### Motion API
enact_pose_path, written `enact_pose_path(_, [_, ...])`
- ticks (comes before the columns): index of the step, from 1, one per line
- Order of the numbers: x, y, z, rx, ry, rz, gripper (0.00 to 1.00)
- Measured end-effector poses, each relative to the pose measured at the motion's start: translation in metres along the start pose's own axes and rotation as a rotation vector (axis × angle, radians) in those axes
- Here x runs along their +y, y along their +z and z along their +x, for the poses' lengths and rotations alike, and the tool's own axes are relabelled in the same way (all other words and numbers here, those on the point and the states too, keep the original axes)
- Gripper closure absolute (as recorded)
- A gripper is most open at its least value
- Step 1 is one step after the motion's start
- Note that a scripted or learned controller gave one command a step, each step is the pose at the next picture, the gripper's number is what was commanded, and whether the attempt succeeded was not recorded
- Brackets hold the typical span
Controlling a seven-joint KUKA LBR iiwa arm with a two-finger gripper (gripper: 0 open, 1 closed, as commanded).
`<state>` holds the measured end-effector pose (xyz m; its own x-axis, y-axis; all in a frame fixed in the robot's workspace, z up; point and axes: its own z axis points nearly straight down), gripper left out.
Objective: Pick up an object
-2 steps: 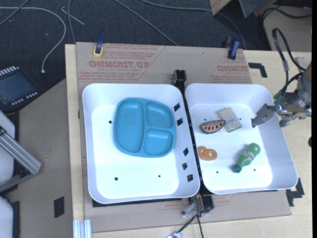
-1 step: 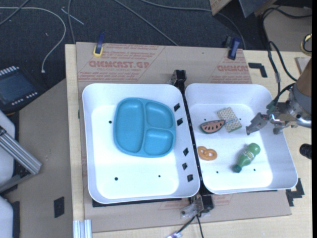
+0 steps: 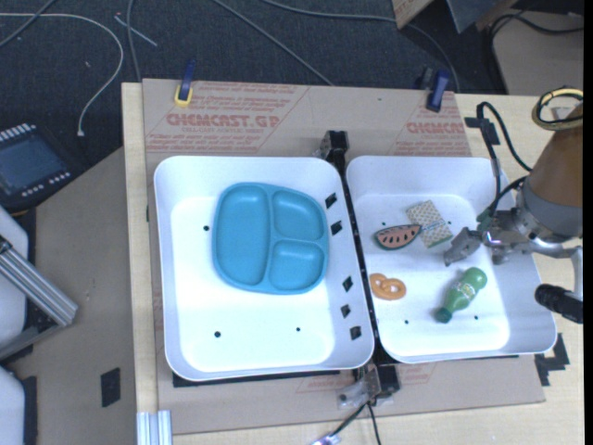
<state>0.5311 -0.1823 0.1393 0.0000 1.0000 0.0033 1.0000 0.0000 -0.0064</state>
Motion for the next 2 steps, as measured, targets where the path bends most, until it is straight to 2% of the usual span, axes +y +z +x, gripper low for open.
enact_pose_path(1, [-0.001,0.053,0.001,0.000,0.000,0.000,0.00])
enact_pose_path(2, [0.001,0.039,0.000,-0.002,0.000,-0.007,1.00])
